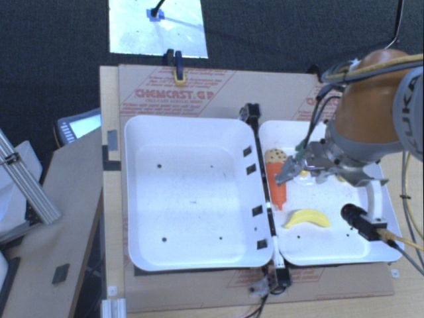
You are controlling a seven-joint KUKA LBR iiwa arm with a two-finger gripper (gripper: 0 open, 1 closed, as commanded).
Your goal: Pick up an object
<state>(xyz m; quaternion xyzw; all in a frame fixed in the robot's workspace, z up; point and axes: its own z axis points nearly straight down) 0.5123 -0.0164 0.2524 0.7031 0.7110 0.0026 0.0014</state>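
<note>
Carrot (278, 185) lies right of frame centre, looking light, stiff and smooth; grasp its middle. Gripper (289, 173) hovers there, finger state unclear.

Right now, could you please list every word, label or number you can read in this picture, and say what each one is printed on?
"CHEMCAST GP": red print on the brown sheet behind the left bin.
More red print on the same sheet near the right bin and along the front edge: too cut off or blurred to read.
Dark letters on the arm: partly cut off, unreadable.
</note>
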